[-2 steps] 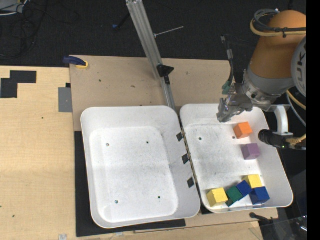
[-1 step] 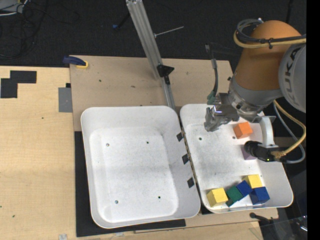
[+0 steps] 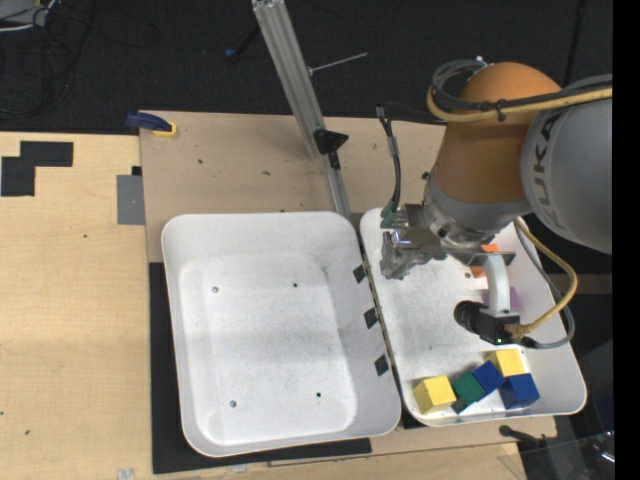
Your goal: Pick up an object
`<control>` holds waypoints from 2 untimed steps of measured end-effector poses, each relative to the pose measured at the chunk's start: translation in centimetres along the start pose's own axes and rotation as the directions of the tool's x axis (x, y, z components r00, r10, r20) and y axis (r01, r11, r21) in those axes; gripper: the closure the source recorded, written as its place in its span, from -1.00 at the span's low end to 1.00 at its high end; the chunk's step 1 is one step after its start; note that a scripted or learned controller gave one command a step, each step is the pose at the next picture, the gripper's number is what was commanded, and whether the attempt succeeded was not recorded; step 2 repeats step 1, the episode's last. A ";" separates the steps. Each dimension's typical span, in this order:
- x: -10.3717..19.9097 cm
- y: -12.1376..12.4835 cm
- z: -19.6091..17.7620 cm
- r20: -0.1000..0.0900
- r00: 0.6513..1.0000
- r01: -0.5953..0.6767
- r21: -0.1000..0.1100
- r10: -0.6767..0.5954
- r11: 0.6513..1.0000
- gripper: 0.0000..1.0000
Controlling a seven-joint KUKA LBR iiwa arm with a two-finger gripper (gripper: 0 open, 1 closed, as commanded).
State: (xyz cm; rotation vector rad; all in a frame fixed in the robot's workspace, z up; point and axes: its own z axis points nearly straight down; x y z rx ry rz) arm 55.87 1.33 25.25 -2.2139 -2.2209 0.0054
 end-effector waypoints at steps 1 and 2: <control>5.0 -2.2 0.2 0.000 1.000 0.001 0.000 -0.001 1.000 1.00; 5.0 -2.2 0.2 0.000 1.000 0.001 0.000 -0.001 1.000 1.00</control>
